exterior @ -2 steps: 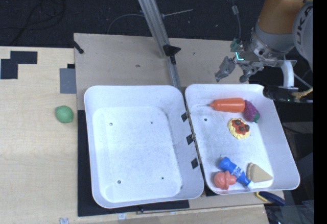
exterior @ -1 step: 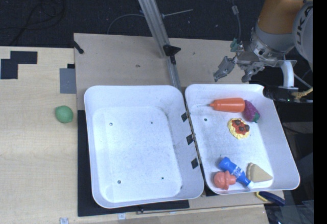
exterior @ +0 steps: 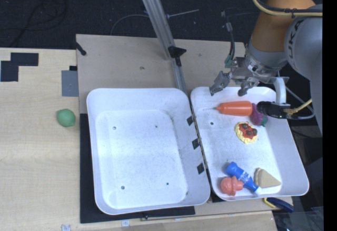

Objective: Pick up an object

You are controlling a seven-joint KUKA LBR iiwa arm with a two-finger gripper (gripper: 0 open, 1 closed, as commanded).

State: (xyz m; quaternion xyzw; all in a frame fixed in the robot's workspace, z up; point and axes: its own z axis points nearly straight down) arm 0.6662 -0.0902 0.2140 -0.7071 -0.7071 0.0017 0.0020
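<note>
1. The gripper hangs with its two fingers spread wide and nothing between them, which suits an approach rather than a carry.
2. It sits just beyond the far rim of the right bin, directly behind the orange carrot-shaped toy, so that toy looks like the likeliest target.
3. The carrot lies flat across the bin's far end, its long side facing the fingers; a purple piece touches its right end.
4. Nearer the camera from the carrot lies a yellow-and-red toy, apart from it.
5. At the bin's near end, well apart from the carrot, a blue toy, a pink one and a tan wedge crowd together, harder to separate.
6. The left bin lies left of the carrot, and a green ball rests on the bench beyond it.
</note>
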